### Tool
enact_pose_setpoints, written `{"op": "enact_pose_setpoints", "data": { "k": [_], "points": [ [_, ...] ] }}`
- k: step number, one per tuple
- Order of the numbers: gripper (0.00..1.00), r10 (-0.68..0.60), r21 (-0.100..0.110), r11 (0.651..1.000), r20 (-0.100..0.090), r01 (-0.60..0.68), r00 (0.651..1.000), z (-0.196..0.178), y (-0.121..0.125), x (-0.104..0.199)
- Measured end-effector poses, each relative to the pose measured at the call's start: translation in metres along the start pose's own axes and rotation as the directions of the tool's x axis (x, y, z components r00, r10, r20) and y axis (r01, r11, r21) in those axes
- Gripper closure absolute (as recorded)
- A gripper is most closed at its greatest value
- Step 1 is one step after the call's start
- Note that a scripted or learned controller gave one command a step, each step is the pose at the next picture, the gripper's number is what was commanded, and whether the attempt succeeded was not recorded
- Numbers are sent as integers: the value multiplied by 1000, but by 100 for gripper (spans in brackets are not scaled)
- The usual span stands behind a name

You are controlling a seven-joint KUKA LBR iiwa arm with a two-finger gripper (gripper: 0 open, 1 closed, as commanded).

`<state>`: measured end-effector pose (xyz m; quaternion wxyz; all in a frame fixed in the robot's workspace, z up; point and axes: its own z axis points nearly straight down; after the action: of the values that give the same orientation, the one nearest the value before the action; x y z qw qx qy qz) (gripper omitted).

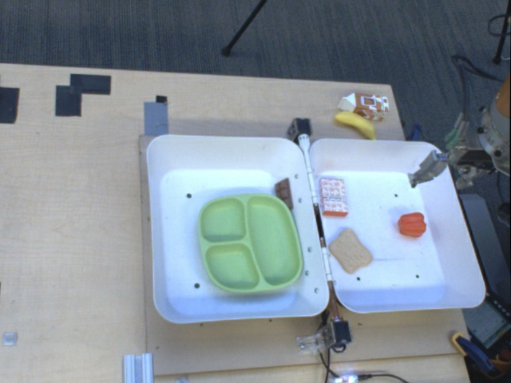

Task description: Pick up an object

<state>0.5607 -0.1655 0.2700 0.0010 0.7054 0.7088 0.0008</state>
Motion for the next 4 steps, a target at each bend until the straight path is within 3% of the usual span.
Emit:
{"op": "enact_pose_setpoints", "data": {
  "k": [1,2,3,4],
  "points": [
    [0,3,2,1000,1,-3,1000,66,-55,-41],
    [0,2,-4,1000,1,-2,1000,184,-65,-30],
    [100,2,-9,1000,3,-2,1000,172,-63,-30],
    [0,2,-9,1000,2,-2,1000,172,-64,-30]
  ]
}}
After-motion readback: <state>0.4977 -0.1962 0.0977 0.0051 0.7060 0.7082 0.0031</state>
